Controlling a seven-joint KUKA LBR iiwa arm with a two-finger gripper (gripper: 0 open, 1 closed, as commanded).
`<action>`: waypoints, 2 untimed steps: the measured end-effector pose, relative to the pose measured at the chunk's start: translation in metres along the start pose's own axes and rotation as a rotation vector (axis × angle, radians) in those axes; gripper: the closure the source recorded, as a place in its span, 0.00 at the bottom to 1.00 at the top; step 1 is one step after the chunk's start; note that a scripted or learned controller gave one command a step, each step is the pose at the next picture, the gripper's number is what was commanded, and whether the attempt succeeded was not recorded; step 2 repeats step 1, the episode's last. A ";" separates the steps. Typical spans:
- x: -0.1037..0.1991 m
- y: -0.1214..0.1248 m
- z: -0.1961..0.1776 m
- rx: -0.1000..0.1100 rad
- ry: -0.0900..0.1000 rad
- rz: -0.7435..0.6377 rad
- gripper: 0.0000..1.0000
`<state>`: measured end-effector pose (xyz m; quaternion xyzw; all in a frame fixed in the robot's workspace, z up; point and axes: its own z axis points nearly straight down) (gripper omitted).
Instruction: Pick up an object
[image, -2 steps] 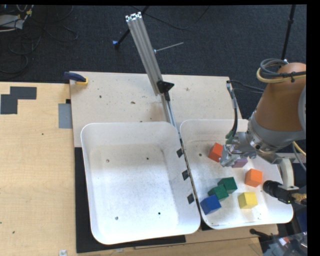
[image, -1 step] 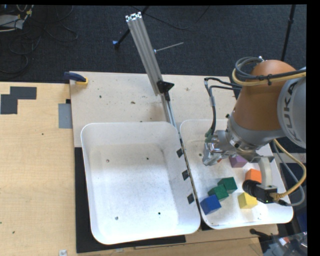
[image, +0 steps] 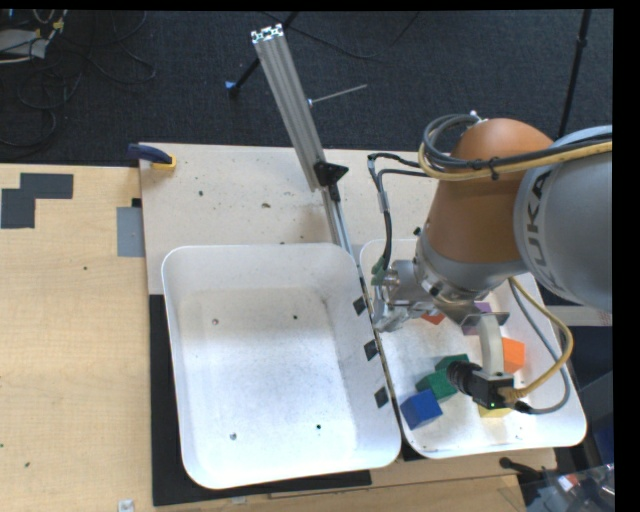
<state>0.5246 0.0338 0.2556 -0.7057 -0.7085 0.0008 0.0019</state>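
Observation:
The right bin (image: 560, 425) holds several small objects. A blue cube (image: 421, 409) lies near its front left, with a green piece (image: 441, 377) just behind it. An orange block (image: 513, 353) and a yellow piece (image: 493, 408) sit further right. A small red piece (image: 433, 318) and a purple piece (image: 486, 309) peek out from under the arm. My gripper (image: 396, 304) hangs low over the bin's back left corner, close to the dividing wall, mostly hidden under the orange-banded wrist (image: 485, 190). Nothing is seen held in it.
The left bin (image: 172, 262) sits beside the right one, with black clips (image: 371, 349) along the shared edge. A slanted aluminium bar (image: 298, 115) runs down toward the gap between the bins. A blue and yellow clamp (image: 152, 155) lies at the bench's back left.

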 end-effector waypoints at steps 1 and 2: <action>0.053 0.006 0.005 0.000 0.000 -0.001 1.00; 0.053 0.006 0.005 0.000 0.000 -0.001 1.00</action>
